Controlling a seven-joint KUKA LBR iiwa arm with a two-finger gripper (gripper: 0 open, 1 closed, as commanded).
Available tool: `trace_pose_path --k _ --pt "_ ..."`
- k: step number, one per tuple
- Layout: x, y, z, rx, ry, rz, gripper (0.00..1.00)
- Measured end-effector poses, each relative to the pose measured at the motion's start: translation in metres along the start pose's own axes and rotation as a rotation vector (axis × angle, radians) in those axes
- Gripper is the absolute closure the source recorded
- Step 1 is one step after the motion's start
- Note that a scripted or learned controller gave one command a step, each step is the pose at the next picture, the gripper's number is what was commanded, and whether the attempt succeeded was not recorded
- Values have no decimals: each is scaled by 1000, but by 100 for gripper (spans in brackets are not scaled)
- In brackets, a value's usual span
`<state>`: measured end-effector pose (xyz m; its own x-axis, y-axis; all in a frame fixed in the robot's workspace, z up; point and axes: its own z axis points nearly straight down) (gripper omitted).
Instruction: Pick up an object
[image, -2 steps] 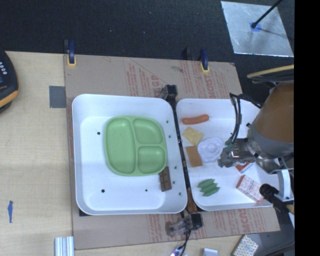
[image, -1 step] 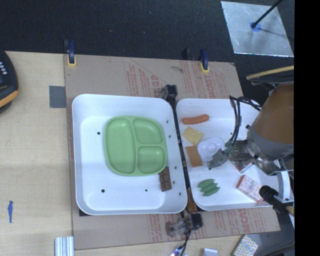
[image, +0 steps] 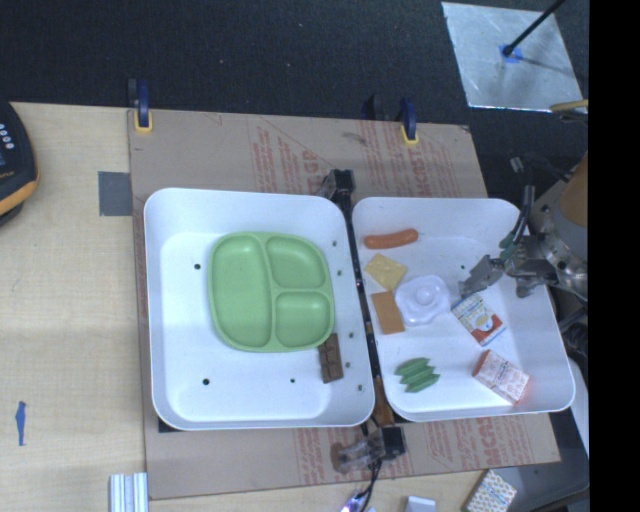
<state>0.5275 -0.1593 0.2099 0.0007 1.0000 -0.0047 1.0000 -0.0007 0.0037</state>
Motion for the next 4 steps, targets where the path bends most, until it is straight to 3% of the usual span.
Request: trace_pose_path --k 1,2,3,4 --pt "-33 -14 115 6 1 -3 0" --pt "-34 -12 97 1 -1 -7 100" --pt "45 -16 50 3 7 -14 100" --pt "41 -17 53 7 5 -6 0"
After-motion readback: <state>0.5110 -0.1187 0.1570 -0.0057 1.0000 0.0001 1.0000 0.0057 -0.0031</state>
